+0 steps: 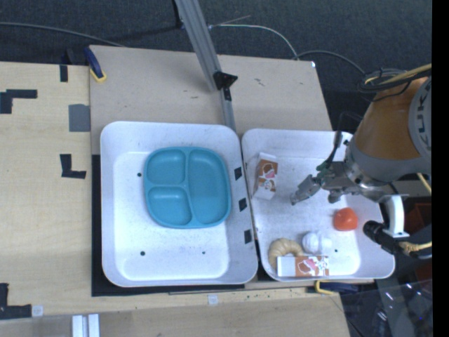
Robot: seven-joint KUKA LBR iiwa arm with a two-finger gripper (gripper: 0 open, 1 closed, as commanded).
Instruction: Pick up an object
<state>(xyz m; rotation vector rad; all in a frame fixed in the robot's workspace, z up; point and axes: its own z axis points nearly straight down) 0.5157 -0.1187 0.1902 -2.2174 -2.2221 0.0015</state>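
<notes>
My gripper [320, 192] hovers over the middle of the right bin [295, 146], its two fingers spread apart with nothing between them. A small brown-and-white carton [266, 176] stands to its left near the bin's left wall. A red tomato-like ball [344, 220] lies just below and right of the fingers. Along the bin's front lie a tan croissant [283, 247], a small white object [313, 242] and a flat white-and-orange box [303, 265].
The left bin [119, 244] holds a blue divided plate [187, 187]. A grey metal post [203, 41] slants in from the top toward the seam between the bins. The arm's grey and orange body [393, 132] covers the right bin's right side.
</notes>
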